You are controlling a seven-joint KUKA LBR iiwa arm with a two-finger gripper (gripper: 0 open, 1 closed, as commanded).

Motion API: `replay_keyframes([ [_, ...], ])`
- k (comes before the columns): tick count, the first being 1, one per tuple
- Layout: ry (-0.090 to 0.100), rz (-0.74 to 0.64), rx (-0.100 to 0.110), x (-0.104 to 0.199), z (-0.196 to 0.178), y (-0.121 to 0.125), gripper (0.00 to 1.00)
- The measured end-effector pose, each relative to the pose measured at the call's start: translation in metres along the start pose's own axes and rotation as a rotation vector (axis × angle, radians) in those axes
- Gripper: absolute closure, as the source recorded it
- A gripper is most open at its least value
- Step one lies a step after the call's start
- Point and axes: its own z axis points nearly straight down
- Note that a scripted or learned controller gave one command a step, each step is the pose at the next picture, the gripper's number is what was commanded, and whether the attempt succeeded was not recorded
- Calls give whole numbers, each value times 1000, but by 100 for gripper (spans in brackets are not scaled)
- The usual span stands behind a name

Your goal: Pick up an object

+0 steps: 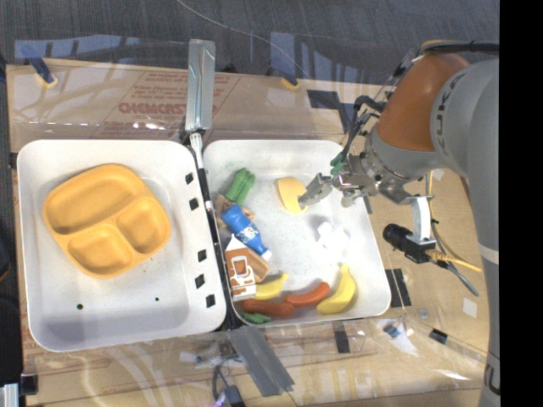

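In right bin (pixel 365 155): gripper (pixel 316 190) just beside yellow wedge (pixel 289 195)
Fingers: state unclear, cannot tell
Risk: nudging wedge aside, closing on nothing

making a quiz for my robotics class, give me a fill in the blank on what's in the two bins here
1. The yellow divided tray lies in the ____ bin of the camera view.
2. The tray has ____ compartments.
3. The blue bottle lies in the ____ bin.
4. The end effector hovers beside the pale ____ wedge.

Missing words: left; three; right; yellow
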Motion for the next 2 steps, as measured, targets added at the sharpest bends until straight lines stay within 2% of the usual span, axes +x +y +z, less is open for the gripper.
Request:
replay_keyframes([
  [1, -1, 45, 1, 32, 103, 45, 0],
  [2, 0, 40, 0, 33, 92, 46, 100],
])
